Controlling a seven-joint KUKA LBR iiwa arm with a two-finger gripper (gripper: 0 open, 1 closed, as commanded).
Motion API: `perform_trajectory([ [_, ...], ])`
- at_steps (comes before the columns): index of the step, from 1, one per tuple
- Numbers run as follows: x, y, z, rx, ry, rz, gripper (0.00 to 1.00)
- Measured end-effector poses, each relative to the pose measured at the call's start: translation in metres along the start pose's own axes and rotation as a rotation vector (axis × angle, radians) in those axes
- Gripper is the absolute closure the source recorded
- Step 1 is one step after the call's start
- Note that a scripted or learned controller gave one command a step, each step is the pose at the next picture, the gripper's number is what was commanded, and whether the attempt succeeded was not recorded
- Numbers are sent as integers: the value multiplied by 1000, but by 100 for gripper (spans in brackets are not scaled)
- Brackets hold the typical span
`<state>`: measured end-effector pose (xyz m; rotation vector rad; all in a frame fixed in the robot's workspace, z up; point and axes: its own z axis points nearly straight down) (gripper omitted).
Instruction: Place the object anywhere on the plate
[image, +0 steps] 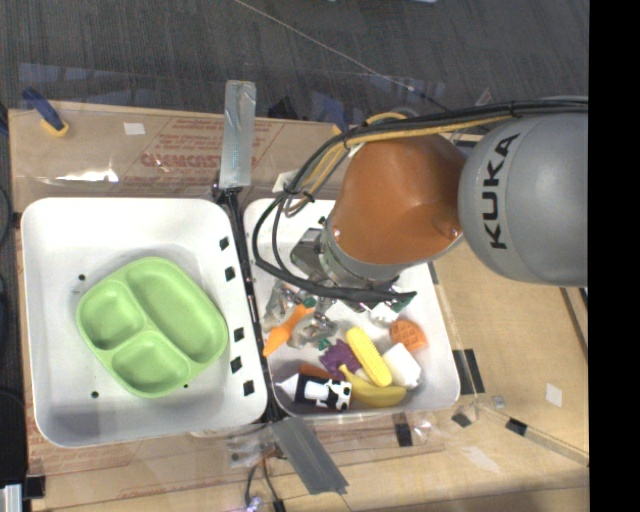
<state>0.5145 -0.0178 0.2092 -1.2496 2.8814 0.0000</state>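
A pale bench is carrying two shallow white bins side by side, with dark floor running behind them; you are looking down at a slant while the grey arm is reaching in from the right. The claw (312, 318) is hanging low inside the right bin (446, 352), its orange band looming just above; whether it is spread or closed you cannot tell, since the wrist is covering most of it. Touching its left side, or very nearly, an orange carrot-like toy (280, 331) is lying, and I am judging this to be the object you are after; its long axis is running from lower-left up toward the claw, though which end is the tip is too small to read. Just below and right of the claw, a heap of play food is sitting, a yellow corn piece (368, 358) among it. The toy is probably light, stiff and slick plastic; taking it across the middle of its narrow width should be serving you best. The green plate (150, 325) is waiting well off to the claw's left, in the left bin (60, 225).
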Motion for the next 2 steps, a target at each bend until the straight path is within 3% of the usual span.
perform_trajectory([
  [1,-90,22,18,-2,-1,-7,100],
  [2,-89,19,18,0,0,-2,0],
])
